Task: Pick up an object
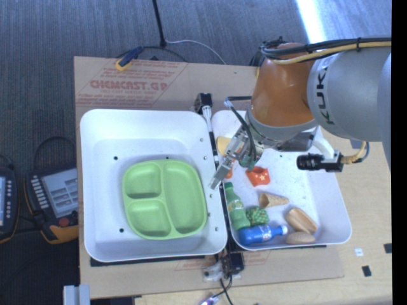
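Arm (318,94) comes in from the right and sits over the upper part of the right bin (331,199). The orange band fills the middle of the wrist, grey housing to its right.

Tool (224,173) points down-left, its tip over the divider between the two bins, just above the green bottle. Can't tell if it's open or closed: the tip is thin and blurred. Nothing visibly clamped in it.

Right bin contents:
- green bottle (235,205) along the left wall, lying roughly lengthwise, its top end near the tool tip
- blue bottle (259,234) at the bottom, lying on its side, touching the green bottle's lower end
- small dark green patterned piece (257,215) between the two bottles
- red-orange block (257,176) mid-bin, just right of the tool
- tan cone-shaped piece (272,200) below the red block
- two bread-like brown pieces (300,220) in the lower right corner, one above the other
- yellow item (222,145) at the top left, partly hidden by the wrist

Left bin (95,170) holds a green divided plate (164,197), three compartments, lying flat toward the lower right of the bin.

Both bins rest on a brown cardboard sheet (127,84) on the bench. A black cable (159,18) runs up across the grey carpet. A handheld controller (54,199) lies on the floor at the left.
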Controlling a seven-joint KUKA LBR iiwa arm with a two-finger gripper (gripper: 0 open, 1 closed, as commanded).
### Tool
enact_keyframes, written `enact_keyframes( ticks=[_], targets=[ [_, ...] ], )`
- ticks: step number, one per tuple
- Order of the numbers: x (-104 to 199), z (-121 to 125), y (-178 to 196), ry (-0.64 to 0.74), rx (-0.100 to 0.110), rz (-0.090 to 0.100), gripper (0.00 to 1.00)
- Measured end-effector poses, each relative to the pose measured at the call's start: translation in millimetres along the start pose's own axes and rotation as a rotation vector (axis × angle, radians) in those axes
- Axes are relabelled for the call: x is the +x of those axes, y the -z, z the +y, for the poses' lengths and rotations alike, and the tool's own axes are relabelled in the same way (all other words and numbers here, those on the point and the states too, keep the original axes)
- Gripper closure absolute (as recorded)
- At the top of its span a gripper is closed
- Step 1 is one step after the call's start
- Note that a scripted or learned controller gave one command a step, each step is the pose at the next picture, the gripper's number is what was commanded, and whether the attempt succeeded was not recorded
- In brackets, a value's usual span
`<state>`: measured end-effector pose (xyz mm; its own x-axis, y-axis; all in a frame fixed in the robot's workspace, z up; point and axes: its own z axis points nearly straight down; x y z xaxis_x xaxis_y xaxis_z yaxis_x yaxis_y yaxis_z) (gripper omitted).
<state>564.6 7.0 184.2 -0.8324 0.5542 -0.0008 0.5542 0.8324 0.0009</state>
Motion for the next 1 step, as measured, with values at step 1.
enact_keyframes(
  ticks=[1],
  targets=[
    [88.8, -13.0, -0.1, 0.251, 0.001, 0.002, 0.0]
  ],
)
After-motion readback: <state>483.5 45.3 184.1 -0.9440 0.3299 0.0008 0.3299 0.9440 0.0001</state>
